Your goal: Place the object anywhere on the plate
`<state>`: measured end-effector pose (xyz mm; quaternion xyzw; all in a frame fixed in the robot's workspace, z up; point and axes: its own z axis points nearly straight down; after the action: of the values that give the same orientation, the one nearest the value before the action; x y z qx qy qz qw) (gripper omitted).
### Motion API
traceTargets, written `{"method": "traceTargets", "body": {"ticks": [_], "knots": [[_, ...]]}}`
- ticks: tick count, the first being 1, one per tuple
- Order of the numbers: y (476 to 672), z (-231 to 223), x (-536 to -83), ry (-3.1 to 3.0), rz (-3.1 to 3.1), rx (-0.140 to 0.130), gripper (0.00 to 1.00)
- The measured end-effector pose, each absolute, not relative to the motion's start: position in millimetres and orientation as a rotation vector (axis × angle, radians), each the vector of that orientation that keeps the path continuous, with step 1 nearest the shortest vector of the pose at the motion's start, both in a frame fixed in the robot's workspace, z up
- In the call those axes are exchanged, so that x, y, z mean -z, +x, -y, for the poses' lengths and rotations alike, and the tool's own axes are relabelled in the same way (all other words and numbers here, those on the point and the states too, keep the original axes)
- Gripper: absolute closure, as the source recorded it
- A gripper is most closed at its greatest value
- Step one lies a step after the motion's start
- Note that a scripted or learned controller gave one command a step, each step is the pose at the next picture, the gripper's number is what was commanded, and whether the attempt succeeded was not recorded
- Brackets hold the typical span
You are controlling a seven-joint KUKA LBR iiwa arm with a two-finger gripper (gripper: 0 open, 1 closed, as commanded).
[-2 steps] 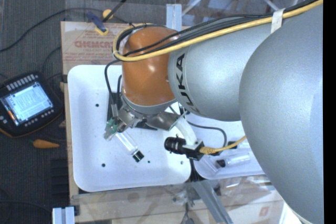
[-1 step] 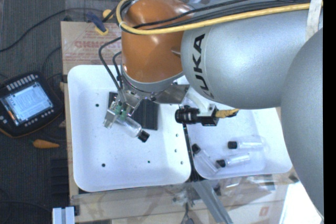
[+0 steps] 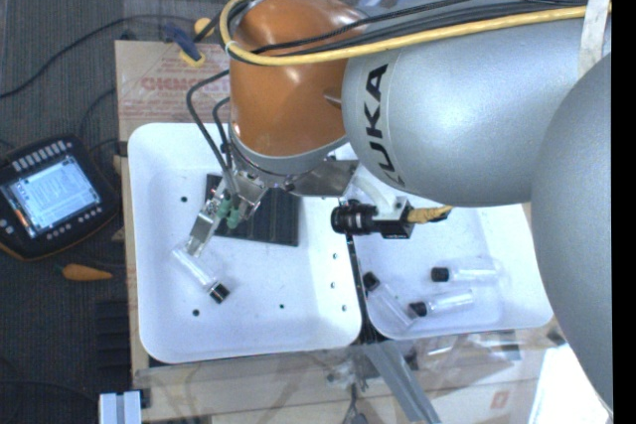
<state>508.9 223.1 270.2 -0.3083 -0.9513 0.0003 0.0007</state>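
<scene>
Arm [image 3: 437, 84]: grey, with an orange band [image 3: 288, 79] above the wrist, reaching in from the right and hanging over the left bin [image 3: 159, 313].
Tool [image 3: 204, 235]: low over the left bin, just off the plate's left edge; its fingers slant down to the left, and I cannot tell whether they are spread or pressed together.
Plate [image 3: 273, 218]: dark, square and flat, in the left bin's upper middle (partly covered by the wrist).
Object [image 3: 199, 275]: a clear tube with a black cap, lying on the left bin's floor just below the tool's tip, off the plate; whether the tool touches it I cannot tell.
Right bin [image 3: 517, 313]: holds a few more clear, black-capped tubes [image 3: 452, 301].
Bench surroundings: a handheld control pendant [image 3: 50, 196] lies to the left.
</scene>
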Motion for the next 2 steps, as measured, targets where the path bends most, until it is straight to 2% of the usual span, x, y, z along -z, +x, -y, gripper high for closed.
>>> {"method": "traceTargets", "body": {"ticks": [1,2], "knots": [[482.1,-232.2,-107.4,-1.276,2.865,-0.005,0.0],[521.4,-226.6,-88.9,-1.751,2.606,0.009,0.0]]}}
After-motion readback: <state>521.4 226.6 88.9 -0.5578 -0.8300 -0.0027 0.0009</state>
